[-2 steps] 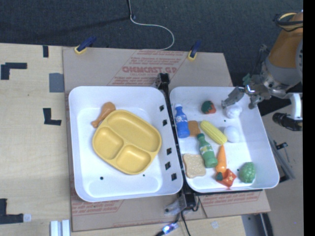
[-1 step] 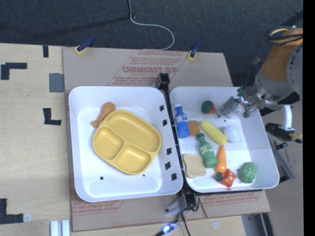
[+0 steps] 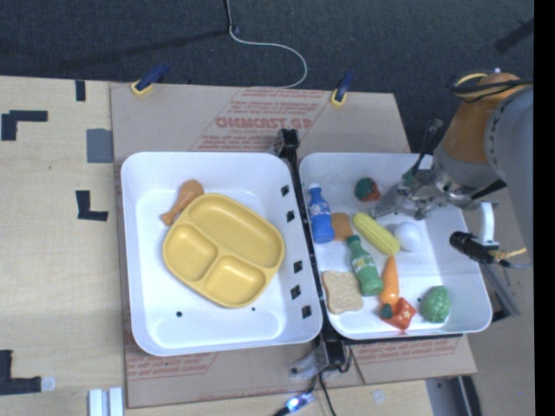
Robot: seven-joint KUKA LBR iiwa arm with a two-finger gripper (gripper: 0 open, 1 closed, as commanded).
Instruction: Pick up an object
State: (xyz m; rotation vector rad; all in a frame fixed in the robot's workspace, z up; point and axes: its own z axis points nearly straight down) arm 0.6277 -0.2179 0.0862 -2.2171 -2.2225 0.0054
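In the camera view the gripper [image 3: 401, 199] hangs low over the right bin [image 3: 468, 319], near its far edge, beside a strawberry [image 3: 367, 189] and above a white egg [image 3: 408, 235] and a corn cob [image 3: 375, 232]. Whether it is open I cannot tell. The left bin [image 3: 147, 319] holds a yellow divided plate [image 3: 224, 250] and a drumstick [image 3: 181, 200].

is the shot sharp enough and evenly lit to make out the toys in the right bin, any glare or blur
Camera view: soft overall, light even; the white egg nearly washes into the right bin floor, the claw is a blurry grey tangle, the corn and blue bottle read clearly.
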